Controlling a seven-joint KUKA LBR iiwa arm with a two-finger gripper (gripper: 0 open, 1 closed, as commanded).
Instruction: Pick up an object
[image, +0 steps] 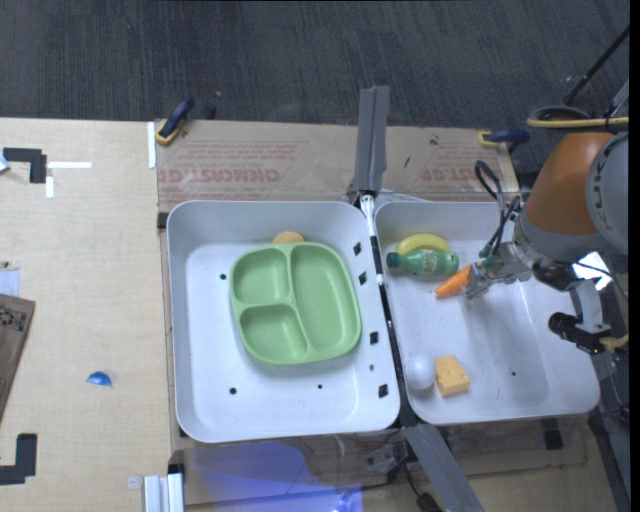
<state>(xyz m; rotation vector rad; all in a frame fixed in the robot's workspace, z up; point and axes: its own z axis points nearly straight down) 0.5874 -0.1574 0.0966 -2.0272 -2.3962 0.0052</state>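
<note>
Gripper (478, 283): I see it low in the right bin, at the right end of the carrot. Fingers are small and dark from up here; can't tell how far apart they are, or whether the carrot sits between them. Tip looks to be touching or just beside the carrot's right end.
Arm (570, 195): comes in from the right over the right bin's far right corner; orange band sits above the wrist.
Carrot (452, 284): orange, lying at a slant in the back half of the right bin, just in front of the bottle.
Bottle (424, 263): green, on its side, cap end to the left, touching or nearly touching the banana behind it.
Banana (424, 243): yellow, near the right bin's back wall.
Sponge (452, 376): yellow-orange block, front left of the right bin, just beside the ball.
Ball (419, 372): white, hard against the left wall.
Right bin (520, 390): the mid and right floor is bare, so I've got open room in front of and right of the gripper. Back wall is near the banana.
Left bin (200, 390): holds a green divided plate (297, 301), three sections, roughly centred. A small yellow thing (288, 238) peeks out behind the plate's back rim; can't tell what.
Divider (378, 290): the two bins' rims meet here, well left of the gripper.
</note>
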